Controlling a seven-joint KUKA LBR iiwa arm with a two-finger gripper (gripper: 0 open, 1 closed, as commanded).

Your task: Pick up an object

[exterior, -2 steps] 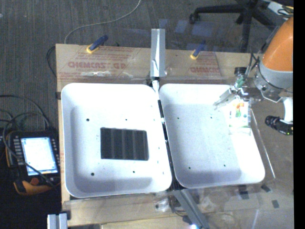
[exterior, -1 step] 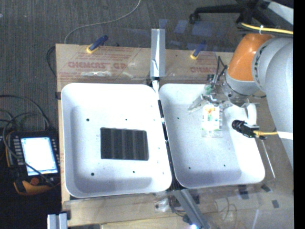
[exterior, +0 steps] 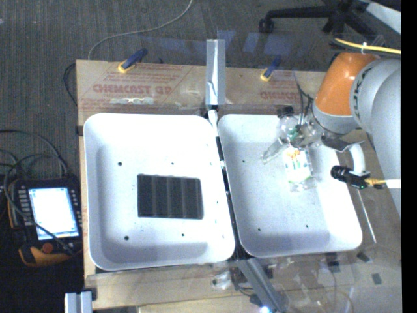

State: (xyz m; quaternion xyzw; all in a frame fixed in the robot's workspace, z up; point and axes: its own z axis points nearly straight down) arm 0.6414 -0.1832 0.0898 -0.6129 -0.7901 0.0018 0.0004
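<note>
We see the tabletop (exterior: pixel 130 83) carrying two white bins side by side, and we take the right bin (exterior: pixel 260 214) as our landmark. The left bin (exterior: pixel 111 142) touches its left rim, and the only loose object we can make out, a dark ribbed rectangular block (exterior: pixel 169 196), lies flat near that bin's middle, well apart from the landmark. The arm (exterior: pixel 355 90) reaches in over the landmark's upper right corner, and its translucent pincer (exterior: pixel 296 150) hangs over the bin's upper right part. We cannot tell whether the pincer is released or clenched, and we see nothing held in it. We judge the pick as not yet done. Room looks generous: the landmark's floor lies open below and to the left of the pincer, while its top and right rims sit near.
</note>
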